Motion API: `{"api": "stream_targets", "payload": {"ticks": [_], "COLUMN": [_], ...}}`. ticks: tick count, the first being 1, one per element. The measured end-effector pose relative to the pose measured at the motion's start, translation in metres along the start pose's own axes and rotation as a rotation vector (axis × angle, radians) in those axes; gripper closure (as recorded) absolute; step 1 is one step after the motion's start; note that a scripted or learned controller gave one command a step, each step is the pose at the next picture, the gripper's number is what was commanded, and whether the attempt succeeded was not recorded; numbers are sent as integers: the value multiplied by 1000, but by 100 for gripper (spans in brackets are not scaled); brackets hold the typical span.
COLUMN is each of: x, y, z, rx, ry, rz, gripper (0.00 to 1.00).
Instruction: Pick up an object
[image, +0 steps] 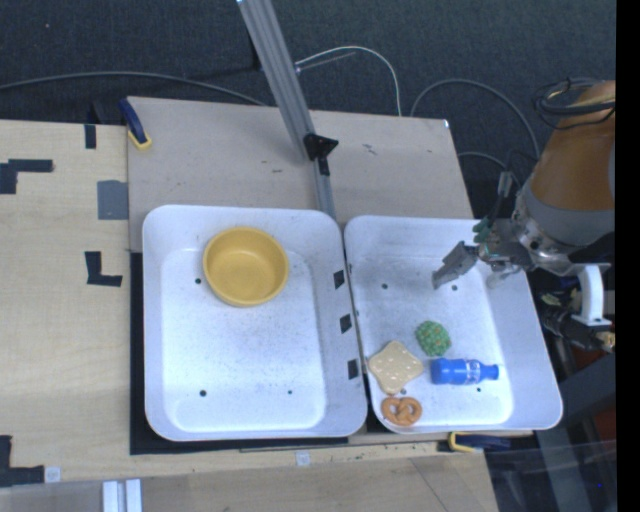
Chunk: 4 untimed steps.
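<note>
**Inspection: gripper over right bin, nothing held, pick not yet made**

The gripper (452, 270) hangs over the upper part of the right bin (520, 400), at the end of the grey arm (570, 180) with its orange band, which enters from the right. Its fingers stand apart, splayed toward the bin floor, with nothing between them. The bare floor beneath them carries only fine dark speckling.

Progress, as judged from this view: the task is at the approach stage. No object is lifted or clamped; the whole grasp and lift remain to be done.

Candidate objects lie in the lower half of the same bin, clear of the gripper. Nearest is a green lump (433, 337), rounded and knobbly, like a toy broccoli head. Just below it lies a blue bottle (462, 372) on its side, smooth plastic with a paler cap end. To their left sits a tan cracker (394, 365), flat and roughly square, and below that, at the bin's near edge, a brown pretzel (402, 410), small and looped.

The left bin (170, 400), a shallow white tray with rounded corners, holds a yellow bowl (245, 265), round, smooth, upright and well apart from the gripper.
</note>
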<state>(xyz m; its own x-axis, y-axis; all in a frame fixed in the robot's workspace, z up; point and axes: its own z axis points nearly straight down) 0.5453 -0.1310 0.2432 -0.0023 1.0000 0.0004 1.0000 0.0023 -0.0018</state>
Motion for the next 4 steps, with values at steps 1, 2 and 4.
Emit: {"api": "stream_targets", "payload": {"ticks": [1,2,4], "x": [0,-7,4], "y": [0,-7,-5], "z": [0,58,155], "rx": [0,6,-2], "ry": [0,0,-2], "rz": [0,2,2], "gripper": [0,0,0]}}
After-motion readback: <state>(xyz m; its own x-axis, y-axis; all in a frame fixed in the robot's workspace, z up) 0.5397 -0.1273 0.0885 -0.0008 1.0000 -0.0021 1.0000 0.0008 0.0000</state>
